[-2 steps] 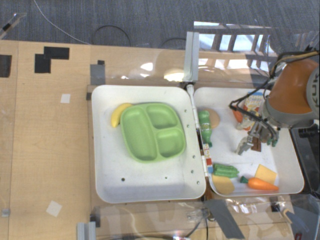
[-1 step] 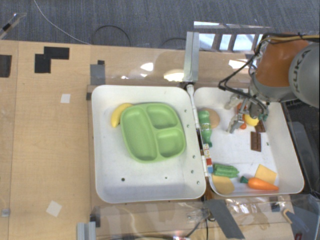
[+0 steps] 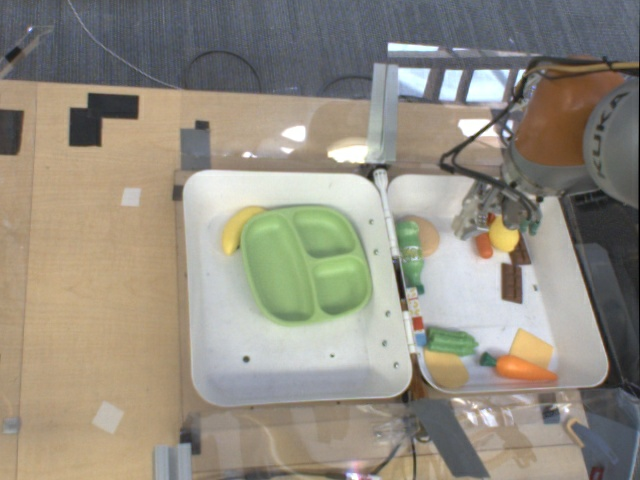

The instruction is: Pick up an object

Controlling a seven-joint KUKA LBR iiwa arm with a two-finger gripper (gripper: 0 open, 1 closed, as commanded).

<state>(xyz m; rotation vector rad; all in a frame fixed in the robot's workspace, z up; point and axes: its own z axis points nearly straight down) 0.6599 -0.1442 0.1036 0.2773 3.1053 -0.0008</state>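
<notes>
The left white bin [image 3: 210,368] holds a green three-compartment plastic tray [image 3: 305,263] with a yellow banana [image 3: 236,230] just beyond its far-left edge. In the right white bin [image 3: 575,308], the gripper [image 3: 497,218] hangs at the far side with a small yellow lemon-like toy [image 3: 503,236] between its fingers; nearer lie a brown chocolate bar [image 3: 512,284], an orange carrot [image 3: 524,369], a yellow cheese wedge [image 3: 531,347] and a green bottle [image 3: 408,243].

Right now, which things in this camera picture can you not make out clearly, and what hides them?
- Gripper: its fingers blur together over the yellow toy; open, shut or holding cannot be told.
- Banana: mostly covered by the green divided plate.
- Tan round piece: partly behind the green bottle.
- Small red piece: too small to identify.
- Arm: cut off by the right edge.
</notes>
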